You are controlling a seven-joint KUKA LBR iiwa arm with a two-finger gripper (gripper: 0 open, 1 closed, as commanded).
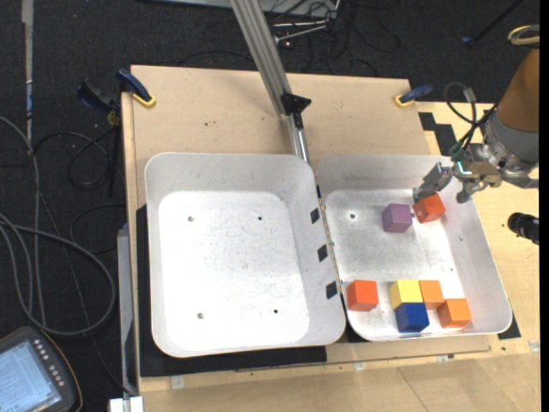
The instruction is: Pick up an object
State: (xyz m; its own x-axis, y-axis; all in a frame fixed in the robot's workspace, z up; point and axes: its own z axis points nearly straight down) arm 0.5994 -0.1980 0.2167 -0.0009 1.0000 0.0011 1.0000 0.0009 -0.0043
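My gripper (443,196) hangs over the far right part of the right bin (480,239), open, with bare bin floor showing between its fingers. An orange block (429,208) sits on the bin floor right at the tip of the left finger (428,187), not between the two fingers. A purple block (397,218) lies just left of the orange one. Along the bin's near edge are an orange block (363,294), a yellow block (407,293), a blue block (413,316) and two more orange blocks (431,292) (455,312).
The left bin (163,230) lies beside the right one. A slanted metal pole (262,45) crosses the bench top above the bins' shared edge. Clamps (135,87) (413,95) sit at the bench's far corners.
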